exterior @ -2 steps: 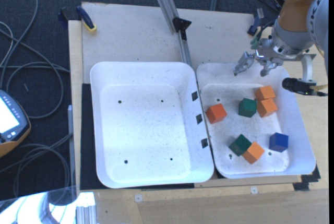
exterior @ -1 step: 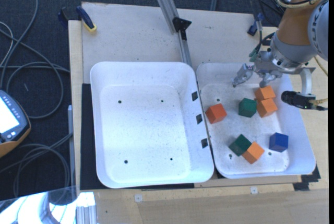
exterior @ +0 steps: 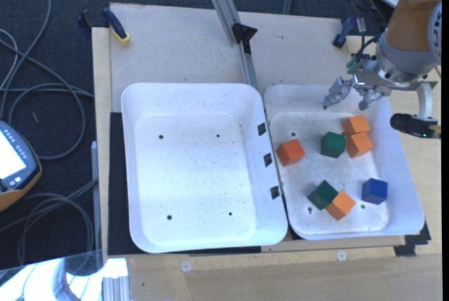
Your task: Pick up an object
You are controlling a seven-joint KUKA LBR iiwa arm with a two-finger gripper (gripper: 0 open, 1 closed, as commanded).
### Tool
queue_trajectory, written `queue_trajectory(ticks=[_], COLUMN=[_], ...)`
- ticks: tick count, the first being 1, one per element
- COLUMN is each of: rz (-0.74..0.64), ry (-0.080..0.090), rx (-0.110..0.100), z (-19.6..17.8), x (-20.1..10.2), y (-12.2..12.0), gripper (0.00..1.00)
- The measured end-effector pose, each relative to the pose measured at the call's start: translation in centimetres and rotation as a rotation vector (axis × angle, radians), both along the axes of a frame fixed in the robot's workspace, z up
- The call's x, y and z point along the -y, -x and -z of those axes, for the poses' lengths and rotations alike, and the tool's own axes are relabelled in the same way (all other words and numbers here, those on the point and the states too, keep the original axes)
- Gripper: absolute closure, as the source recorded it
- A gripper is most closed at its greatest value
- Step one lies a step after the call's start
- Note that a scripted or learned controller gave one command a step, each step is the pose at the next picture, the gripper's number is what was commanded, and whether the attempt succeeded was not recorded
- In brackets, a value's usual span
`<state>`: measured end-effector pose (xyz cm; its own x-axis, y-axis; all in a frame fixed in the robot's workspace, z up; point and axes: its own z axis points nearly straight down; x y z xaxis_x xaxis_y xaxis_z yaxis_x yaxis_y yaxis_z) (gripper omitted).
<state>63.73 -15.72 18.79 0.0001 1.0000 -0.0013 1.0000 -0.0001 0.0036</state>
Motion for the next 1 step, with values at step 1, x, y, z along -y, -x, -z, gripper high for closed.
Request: queue_trajectory(ticks=[1], rz=[-0.004], ry=[-0.001], rx=[0.006], z=[-8.54], x=[-3.04], y=[2.5], gripper=[0.0])
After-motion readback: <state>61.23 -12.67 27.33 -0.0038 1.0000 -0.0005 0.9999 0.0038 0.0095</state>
